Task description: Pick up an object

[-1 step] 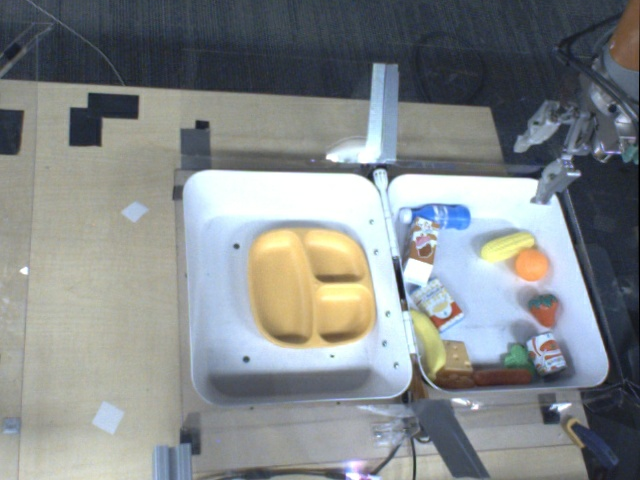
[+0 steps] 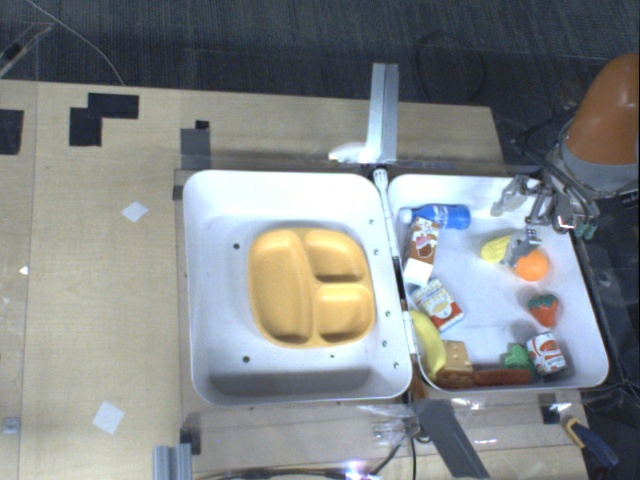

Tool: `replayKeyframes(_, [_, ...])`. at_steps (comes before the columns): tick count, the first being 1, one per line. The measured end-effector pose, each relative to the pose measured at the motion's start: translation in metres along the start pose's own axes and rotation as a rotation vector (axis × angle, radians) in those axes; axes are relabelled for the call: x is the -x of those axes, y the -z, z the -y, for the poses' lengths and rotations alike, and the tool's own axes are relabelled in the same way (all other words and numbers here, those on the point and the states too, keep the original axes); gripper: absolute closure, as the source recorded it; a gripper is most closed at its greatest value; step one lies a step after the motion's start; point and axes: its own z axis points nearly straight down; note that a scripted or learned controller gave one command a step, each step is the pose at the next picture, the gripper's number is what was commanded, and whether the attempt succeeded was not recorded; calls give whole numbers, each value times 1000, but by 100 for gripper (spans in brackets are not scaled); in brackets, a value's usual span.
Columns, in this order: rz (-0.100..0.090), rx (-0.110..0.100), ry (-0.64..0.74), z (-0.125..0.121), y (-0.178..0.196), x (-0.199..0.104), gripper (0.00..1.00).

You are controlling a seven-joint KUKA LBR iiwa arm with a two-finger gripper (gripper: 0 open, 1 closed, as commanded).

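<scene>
The left bin [image 2: 215, 268] holds a yellow divided tray [image 2: 308, 286]. In the right bin [image 2: 590, 368], toy foods crowd the near edge, while a lemon [image 2: 494, 250] and orange [image 2: 532, 266] lie apart. The gripper [image 2: 530, 230] hovers just above the orange; whether its claw is apart or together cannot be told. Best to descend straight, centred on the orange, clear of the lemon.

What you could not make out

The arm [image 2: 605, 128] ran off the right edge, so you saw just its orange band. The gripper [image 2: 528, 230] was too small and blurred to read. Labels on the packets [image 2: 436, 304] were illegible, and the items [image 2: 500, 366] along the right bin's [image 2: 590, 298] near wall overlapped each other.
</scene>
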Motion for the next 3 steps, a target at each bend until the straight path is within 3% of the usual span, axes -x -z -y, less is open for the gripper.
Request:
replayKeyframes(1, [15,-2,-210,-15,15,22,0])
replayKeyframes(2, [9,0,-533,-41,-15,-5,0])
replayKeyframes(3, [11,-6,-794,-89,-30,12,0])
